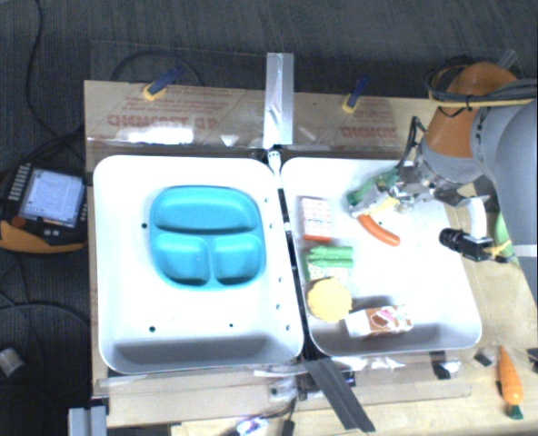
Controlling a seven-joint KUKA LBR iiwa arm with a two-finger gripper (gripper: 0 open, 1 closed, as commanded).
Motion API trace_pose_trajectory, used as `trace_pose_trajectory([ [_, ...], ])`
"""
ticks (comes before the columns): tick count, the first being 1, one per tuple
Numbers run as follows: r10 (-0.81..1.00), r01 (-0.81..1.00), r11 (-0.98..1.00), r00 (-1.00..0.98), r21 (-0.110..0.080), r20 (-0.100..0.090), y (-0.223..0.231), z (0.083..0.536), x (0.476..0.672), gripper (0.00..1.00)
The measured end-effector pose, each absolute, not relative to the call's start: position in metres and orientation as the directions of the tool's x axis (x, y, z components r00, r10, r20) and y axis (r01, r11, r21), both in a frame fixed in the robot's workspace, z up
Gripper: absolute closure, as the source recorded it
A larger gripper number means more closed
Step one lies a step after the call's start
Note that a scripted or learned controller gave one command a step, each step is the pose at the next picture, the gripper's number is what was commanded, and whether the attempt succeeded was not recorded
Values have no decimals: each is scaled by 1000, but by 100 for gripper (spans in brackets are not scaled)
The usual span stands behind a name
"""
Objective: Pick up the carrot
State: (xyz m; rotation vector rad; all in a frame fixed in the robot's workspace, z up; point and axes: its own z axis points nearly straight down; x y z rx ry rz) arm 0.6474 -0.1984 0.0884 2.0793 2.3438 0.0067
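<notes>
I see two shallow white plastic bins side by side; the left bin point(124, 334) carries a glossy blue three-compartment tray point(207, 236). The grey arm point(510, 162), with its orange band, reaches over the right bin point(433, 289). Its gripper point(403, 187) hovers at the carrot's leafy end; I cannot tell how its jaws stand. The carrot point(378, 228), smooth, orange and tapered, lies on the right bin's floor near the back, below the gripper. A small milk carton point(378, 321) rests near the front wall.
</notes>
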Motion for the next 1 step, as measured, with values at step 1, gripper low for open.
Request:
trace_pose_trajectory([
  [1, 927, 927, 375, -375, -31, -1, -193, 87, 661, 0],
])
